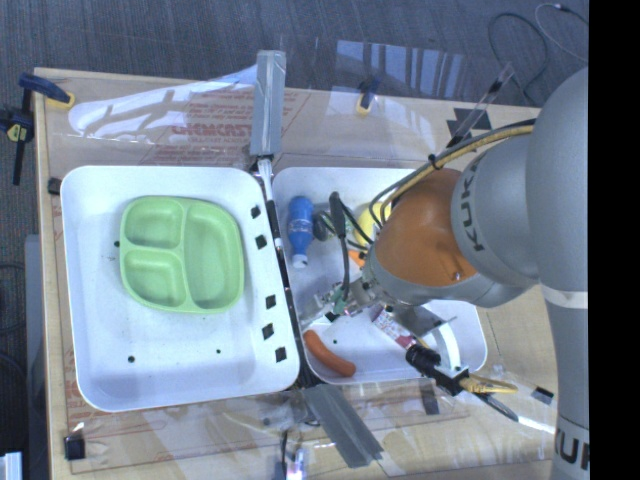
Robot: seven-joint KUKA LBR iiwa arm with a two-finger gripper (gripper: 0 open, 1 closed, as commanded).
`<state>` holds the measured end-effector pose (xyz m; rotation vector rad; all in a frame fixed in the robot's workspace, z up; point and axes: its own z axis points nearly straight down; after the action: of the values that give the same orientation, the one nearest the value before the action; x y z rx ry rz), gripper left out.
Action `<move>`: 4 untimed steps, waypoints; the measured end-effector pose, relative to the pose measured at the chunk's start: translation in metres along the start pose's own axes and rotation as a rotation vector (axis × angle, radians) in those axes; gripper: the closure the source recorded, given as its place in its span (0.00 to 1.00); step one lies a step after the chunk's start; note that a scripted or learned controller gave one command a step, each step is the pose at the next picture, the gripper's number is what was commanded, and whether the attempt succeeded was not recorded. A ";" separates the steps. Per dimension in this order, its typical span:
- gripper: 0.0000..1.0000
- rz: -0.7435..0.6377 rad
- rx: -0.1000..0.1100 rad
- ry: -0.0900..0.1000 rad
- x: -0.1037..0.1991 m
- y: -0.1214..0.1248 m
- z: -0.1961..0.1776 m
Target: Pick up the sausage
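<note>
The sausage [329,353], orange-brown and short, lies at the front left of the right bin [375,373], close to its near wall. My gripper [340,301] hangs low in the right bin, just above and slightly right of the sausage, under the big grey arm with its orange band [425,243]. Its tips are small and cluttered here, and nothing shows between them. The arm covers much of the right bin's middle and right side.
A blue bottle [299,228] lies at the back left of the right bin. The left bin [90,368] holds a green divided plate [182,254]. A dividing wall with black clips [272,298] runs between the bins.
</note>
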<state>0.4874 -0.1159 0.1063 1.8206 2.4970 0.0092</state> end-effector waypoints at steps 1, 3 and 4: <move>0.00 -0.038 0.001 0.001 -0.001 -0.001 0.000; 1.00 -0.078 0.034 0.039 0.011 -0.001 -0.128; 1.00 -0.124 0.038 0.043 0.014 -0.004 -0.075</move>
<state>0.4755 -0.1023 0.1801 1.6928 2.6524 -0.0038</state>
